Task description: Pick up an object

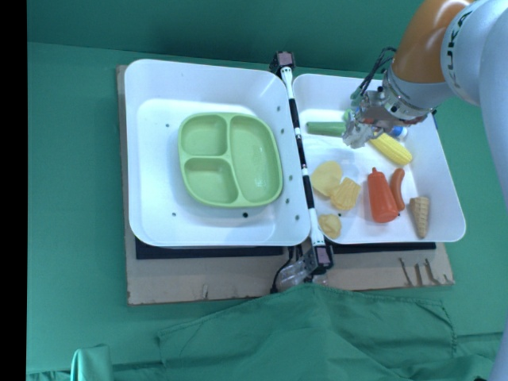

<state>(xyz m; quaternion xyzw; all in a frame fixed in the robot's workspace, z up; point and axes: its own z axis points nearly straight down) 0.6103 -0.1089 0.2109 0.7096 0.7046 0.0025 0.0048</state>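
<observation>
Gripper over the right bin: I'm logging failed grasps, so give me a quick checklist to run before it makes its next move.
1. Gripper is over the right bin: ok.
2. A target lies close by: ok, the corn cob and the green piece flank it.
3. Something held between the fingers: cannot tell.
4. Neighbours crowd the corn cob: not ok, a blue object touches it.
5. Green divided plate lies apart in the left bin: ok.

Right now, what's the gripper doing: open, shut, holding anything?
Gripper: cannot be told; it sits low in the right bin between the green piece and the corn.
</observation>
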